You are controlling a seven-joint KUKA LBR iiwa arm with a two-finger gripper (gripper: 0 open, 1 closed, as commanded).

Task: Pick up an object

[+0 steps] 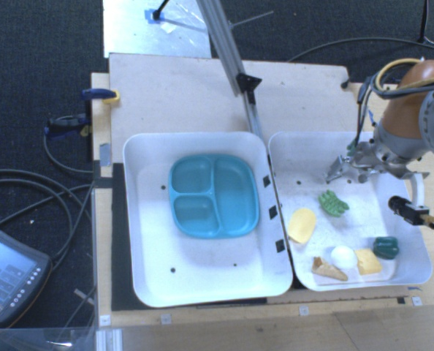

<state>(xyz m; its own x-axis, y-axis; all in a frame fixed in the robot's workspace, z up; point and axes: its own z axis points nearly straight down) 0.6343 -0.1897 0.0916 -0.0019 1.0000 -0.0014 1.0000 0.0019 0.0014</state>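
Camera view looks down on a pale wooden surface [202, 93] that carries two shallow white bins side by side. The left bin [147, 269] holds a blue divided plate [213, 196] lying flat near its middle, with three compartments.

The right bin [305, 148] holds the small objects. A green ridged piece [334, 203] lies near the bin's centre. A pale yellow rounded piece [302, 225] sits close to the bin's left wall, just below and left of the green one. Along the bin's near edge, a tan wedge [328, 269], a white ball [342, 256] and a yellow block [368, 262] lie in a row, the ball touching or almost touching both neighbours. A dark green object [386, 247] rests beside the yellow block, toward the bin's near right corner.

The grey arm [414, 123] reaches in over the right edge of the surface, its orange band showing above the wrist. The end effector [346, 168] hangs over the far half of the right bin, above and slightly beyond the green ridged piece. Nothing shows between its tips, and whether it is open or closed I cannot tell from this angle.

A slanted metal pole [224, 39] crosses the far side of the surface, ending near the gap between the two bins.
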